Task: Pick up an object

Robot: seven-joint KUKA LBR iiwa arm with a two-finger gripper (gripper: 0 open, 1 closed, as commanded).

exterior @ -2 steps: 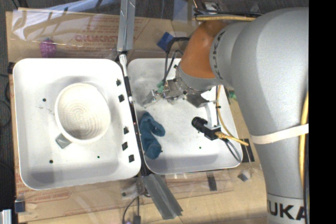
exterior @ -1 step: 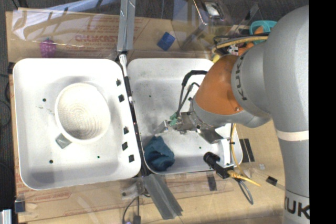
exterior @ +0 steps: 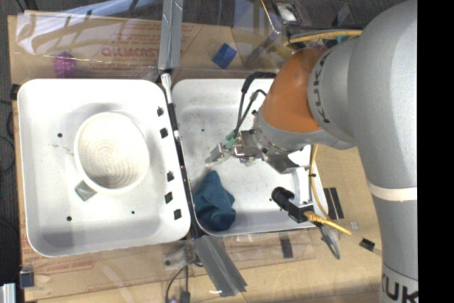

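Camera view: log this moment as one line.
arm: over right bin | gripper: above bin floor, nothing seen held | blue cloth: right bin, near corner | white bowl: left bin

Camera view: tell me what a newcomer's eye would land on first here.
The big grey arm with its orange band dominates the right side, its gripper reaching down into the right bin. Below the gripper, a crumpled blue cloth lies in that bin's near left corner. In the left bin, a round white woven bowl-like object sits at the centre.

Sits in the left bin (exterior: 42, 223): a domed disc (exterior: 112, 150). Lies in the right bin (exterior: 206, 92), near its front-left corner: a crumpled cloth (exterior: 213, 201).
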